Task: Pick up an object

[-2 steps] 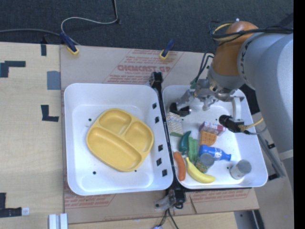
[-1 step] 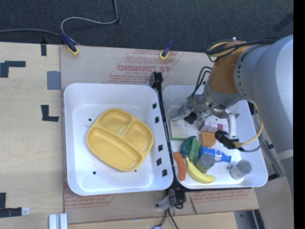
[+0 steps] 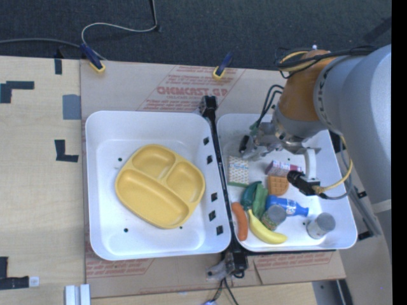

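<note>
Objects for picking lie heaped in the right bin (image 3: pixel 346 234), mostly toward its near edge and its left wall. A banana (image 3: pixel 266 231) lies along the near edge, with a carrot (image 3: pixel 240 220) just to its left, close to the near left corner. Above them sits a green toy (image 3: pixel 255 196), and right of that a blue bottle (image 3: pixel 287 206) lying on its side, with a grey lid (image 3: pixel 275 215) touching it from the near side. A grey cup (image 3: pixel 322 223) stands toward the near right corner. An orange waffle-like piece (image 3: pixel 278 184) lies near the middle, a small pink and white packet (image 3: pixel 280 168) just beyond it, and a pale checked pad (image 3: pixel 239 169) against the left wall.

The gripper (image 3: pixel 257 142) hangs over the far left part of this bin, beyond the pile, with nothing seen between its fingers; whether they are spread or closed I cannot tell, since the wrist hides them. The arm (image 3: pixel 356 100) comes in over the far right corner.

The left bin (image 3: pixel 102 170) holds a yellow tray (image 3: pixel 160 185) with three compartments, lying near its middle. Both bins rest on a cardboard sheet (image 3: pixel 146 88) on the bench (image 3: pixel 32 170)
</note>
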Controlling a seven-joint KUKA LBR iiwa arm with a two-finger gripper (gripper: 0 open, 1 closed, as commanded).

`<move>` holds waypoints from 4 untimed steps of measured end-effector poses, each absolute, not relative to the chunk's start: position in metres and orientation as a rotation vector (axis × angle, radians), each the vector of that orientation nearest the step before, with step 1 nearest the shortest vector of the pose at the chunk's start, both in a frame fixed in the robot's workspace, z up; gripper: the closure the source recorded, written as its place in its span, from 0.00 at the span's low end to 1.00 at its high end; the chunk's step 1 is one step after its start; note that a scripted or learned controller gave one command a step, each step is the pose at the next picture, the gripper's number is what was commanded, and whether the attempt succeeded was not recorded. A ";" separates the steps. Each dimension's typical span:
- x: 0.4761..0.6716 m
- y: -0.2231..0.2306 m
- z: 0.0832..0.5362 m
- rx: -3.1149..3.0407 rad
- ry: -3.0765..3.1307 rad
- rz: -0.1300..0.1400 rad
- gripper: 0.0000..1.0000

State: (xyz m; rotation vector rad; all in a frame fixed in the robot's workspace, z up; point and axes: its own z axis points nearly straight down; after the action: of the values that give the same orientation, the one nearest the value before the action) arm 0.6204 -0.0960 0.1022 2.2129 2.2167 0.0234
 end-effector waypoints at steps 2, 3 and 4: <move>0.620 -0.096 0.110 2.215 2.220 0.020 1.00; 0.619 -0.096 0.110 2.215 2.220 0.020 0.00; 0.620 -0.095 0.120 2.214 2.221 0.020 1.00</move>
State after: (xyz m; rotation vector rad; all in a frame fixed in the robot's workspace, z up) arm 0.6195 -0.0952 0.1196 2.2144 2.2214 0.0199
